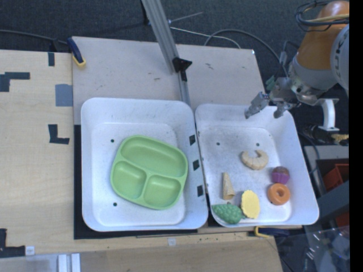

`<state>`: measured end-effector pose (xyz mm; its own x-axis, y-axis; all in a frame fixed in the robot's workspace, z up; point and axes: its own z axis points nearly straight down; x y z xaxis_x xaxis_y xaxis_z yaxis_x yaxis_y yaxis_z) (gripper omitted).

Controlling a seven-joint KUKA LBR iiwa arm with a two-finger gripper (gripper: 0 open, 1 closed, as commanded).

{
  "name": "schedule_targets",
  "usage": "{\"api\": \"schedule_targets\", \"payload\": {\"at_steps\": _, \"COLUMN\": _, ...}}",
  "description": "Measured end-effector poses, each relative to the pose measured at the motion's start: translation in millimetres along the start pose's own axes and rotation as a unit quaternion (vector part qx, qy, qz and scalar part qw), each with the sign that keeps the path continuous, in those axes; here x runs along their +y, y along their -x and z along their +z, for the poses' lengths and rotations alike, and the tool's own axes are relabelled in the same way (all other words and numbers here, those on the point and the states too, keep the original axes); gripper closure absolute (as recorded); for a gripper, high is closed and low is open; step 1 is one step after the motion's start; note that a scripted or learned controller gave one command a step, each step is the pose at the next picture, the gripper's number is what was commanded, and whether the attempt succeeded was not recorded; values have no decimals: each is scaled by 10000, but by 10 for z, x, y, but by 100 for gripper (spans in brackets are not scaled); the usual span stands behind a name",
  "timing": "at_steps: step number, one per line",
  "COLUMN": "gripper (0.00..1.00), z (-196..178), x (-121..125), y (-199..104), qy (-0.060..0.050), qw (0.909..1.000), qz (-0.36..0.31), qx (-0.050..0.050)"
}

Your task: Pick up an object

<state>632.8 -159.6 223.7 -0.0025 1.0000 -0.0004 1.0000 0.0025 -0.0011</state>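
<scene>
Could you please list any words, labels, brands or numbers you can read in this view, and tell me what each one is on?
None can be read. The green divided plate, both white bins, the toy foods and the arm's gripper carry no legible text. The dark tape pieces on the bench are plain shapes, not letters.

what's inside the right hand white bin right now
The right bin holds a croissant, purple piece, orange ring, yellow piece, cone and green broccoli. What lies beneath them is covered.

The grey arm (323, 44) reaches in from the right, its tool (265, 107) hanging with fingers spread and nothing between them.
</scene>
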Motion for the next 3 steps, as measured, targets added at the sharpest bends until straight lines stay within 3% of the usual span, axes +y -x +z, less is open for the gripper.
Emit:
{"api": "schedule_targets", "payload": {"at_steps": 1, "gripper": 0, "z": 0, "x": 0, "y": 1, "qy": -1, "qw": 10000, "qz": 0, "qx": -2}}
{"api": "schedule_targets", "payload": {"at_steps": 3, "gripper": 0, "z": 1232, "x": 8, "y": -92, "qy": -33, "qw": 10000, "qz": 4, "qx": 2}}
